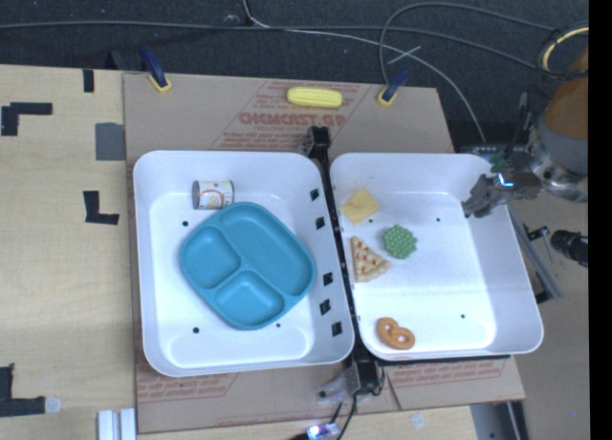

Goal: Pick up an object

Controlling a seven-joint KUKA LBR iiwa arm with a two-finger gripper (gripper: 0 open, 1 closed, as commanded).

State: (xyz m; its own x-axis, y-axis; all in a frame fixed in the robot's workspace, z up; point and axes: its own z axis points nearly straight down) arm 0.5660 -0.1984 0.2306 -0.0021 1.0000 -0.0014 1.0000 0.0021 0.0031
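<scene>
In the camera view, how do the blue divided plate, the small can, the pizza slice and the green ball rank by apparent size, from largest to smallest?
1. Blue divided plate, by far the largest.
2. Pizza slice.
3. Small can and green ball: these look about alike, so I do not rank them against each other.

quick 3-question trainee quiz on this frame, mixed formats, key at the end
1. True or false: the blue divided plate lies in the right bin.
2. Which item lies nearest the gripper? A) green ball B) pretzel C) small can
3. Fill in: the yellow banana lies outside both bins, on the ____ sheet behind them.

Key: 1 false, it lies in the left bin; 2 A; 3 cardboard.
</scene>
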